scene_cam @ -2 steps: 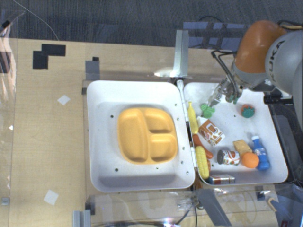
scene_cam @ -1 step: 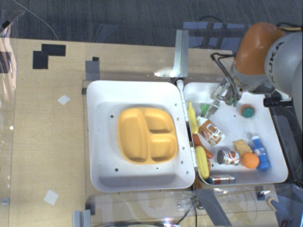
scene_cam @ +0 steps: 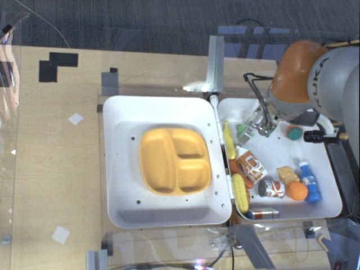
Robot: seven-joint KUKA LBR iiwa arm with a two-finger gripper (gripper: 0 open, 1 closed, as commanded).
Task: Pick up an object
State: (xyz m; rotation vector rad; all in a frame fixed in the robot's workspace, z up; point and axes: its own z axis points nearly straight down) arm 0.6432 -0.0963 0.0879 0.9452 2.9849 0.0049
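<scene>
My gripper (scene_cam: 254, 129) hangs low over the back left part of the right bin (scene_cam: 332, 207), reaching in from the orange-banded wrist (scene_cam: 295, 72). A small green object (scene_cam: 242, 131) lies right at its tip; whether it is gripped is unclear. Close by are a long yellow item (scene_cam: 228, 140) along the bin's left wall and a teal ball (scene_cam: 294, 132) to the right. Nearer the front lie a printed snack box (scene_cam: 251, 167), a corn cob (scene_cam: 240, 189), a can (scene_cam: 272, 188), an orange (scene_cam: 297, 191), a tan cracker (scene_cam: 287, 174), a blue bottle (scene_cam: 310, 182) and a brown tube (scene_cam: 263, 213).
The left bin (scene_cam: 118, 151) holds a yellow divided tray (scene_cam: 175, 160). A metal divider post (scene_cam: 216, 66) stands behind the seam between the bins. A black cable (scene_cam: 256, 89) loops from the wrist above the right bin's back.
</scene>
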